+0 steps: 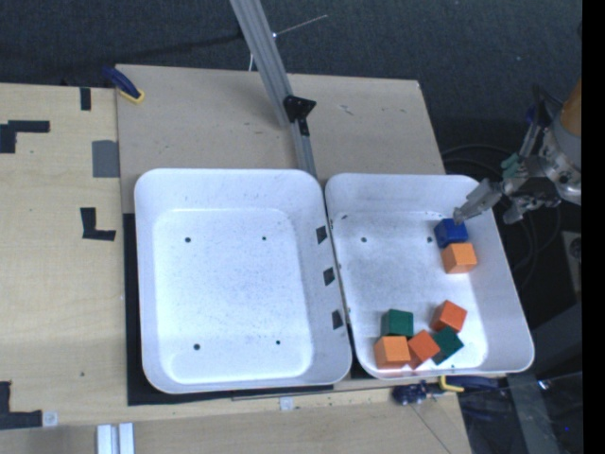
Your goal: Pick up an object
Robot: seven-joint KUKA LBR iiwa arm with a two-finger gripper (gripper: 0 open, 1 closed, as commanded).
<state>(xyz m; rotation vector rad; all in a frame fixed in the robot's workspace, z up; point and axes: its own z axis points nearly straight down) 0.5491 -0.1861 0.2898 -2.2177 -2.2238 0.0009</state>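
A pale wooden desk point(227, 121) stands against dark carpet point(425, 26). Black tape marks point(93, 223) and a grey patch point(105, 157) lie on the desk's left part. A blue-and-yellow clamp point(124, 83) grips its far left edge, and another such clamp point(425, 391) sits at the near edge. A slanted aluminium pole point(265, 45) crosses the far side, carrying a black bracket point(299, 109).
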